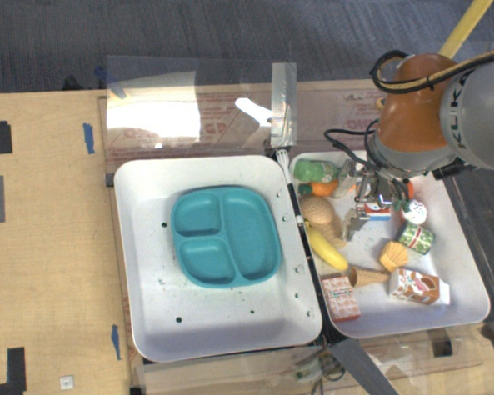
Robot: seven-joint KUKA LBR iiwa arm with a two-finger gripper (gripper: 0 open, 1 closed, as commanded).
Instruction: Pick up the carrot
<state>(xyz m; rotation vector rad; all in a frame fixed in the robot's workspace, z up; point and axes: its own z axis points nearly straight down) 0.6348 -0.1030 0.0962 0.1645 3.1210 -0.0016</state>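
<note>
You have the claw (363, 213) hanging low over the upper part of the right bin (470, 291), and its 2 fingers look parted with nothing between them, so it is released, not gripping anything. The carrot (321, 185) lies up and to the left of the claw, in the bin's far left corner, orange with a green top (310, 170) pointing toward the wall. To do this step well, you probably need to shift toward that corner, line the fingers up across the carrot's narrow width, and come down on the orange body, not the leafy end. Watch the corner: the carrot sits close to the bin wall, so 1 finger may have little room on that side. Just left of the claw is a brown potato-like lump (319, 211), near the carrot and easy to catch by mistake. Below-left lies a banana (326, 249). To the right sit a small green-and-white can (415, 237) and an orange block (394, 255); below, an ice cream cone (367, 275) and 2 small packets (340, 297).
</note>
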